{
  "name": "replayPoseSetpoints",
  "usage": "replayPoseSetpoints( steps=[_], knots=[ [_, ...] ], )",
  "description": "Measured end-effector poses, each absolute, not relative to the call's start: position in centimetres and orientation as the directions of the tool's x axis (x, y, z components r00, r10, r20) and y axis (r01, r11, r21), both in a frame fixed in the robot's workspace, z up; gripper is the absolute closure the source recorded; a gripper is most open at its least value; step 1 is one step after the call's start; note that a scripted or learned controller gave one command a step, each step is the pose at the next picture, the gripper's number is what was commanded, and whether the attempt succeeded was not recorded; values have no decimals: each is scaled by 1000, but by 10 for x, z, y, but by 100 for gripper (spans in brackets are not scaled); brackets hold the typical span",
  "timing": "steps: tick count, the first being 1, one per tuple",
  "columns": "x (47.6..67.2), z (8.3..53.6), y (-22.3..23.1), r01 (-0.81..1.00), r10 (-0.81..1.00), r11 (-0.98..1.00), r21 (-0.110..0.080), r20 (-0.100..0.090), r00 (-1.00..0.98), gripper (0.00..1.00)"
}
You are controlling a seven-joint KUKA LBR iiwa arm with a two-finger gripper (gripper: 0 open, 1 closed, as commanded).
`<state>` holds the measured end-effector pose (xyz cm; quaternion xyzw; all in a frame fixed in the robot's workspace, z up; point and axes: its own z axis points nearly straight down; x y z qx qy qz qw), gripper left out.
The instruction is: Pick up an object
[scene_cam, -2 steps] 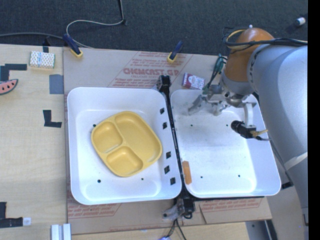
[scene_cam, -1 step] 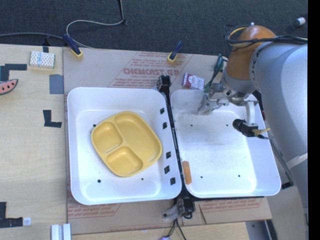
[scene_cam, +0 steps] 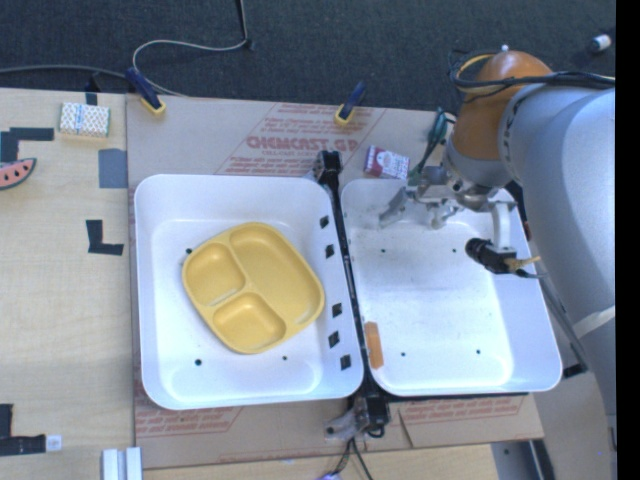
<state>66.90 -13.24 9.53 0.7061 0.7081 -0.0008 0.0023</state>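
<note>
The gripper (scene_cam: 415, 205) hangs over the upper left of the right bin (scene_cam: 520, 363), fingers spread apart, nothing between them. A small orange object (scene_cam: 373, 344) lies at that bin's lower left edge. The yellow divided tray (scene_cam: 252, 286) fills the left bin (scene_cam: 160, 368).

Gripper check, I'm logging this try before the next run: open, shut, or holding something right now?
Gripper: open, fingers spread above the far edge of the right bin, nothing between them.
</note>
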Motion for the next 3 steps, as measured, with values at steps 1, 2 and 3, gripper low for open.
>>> replayPoseSetpoints(
  steps=[1,2,3],
  knots=[
    [669,105,-132,1000,1000,4,2,-5,-4,100],
    [669,105,-132,1000,1000,4,1,-6,-4,0],
    [669,115,-132,1000,1000,4,0,-6,-4,100]
  ],
)
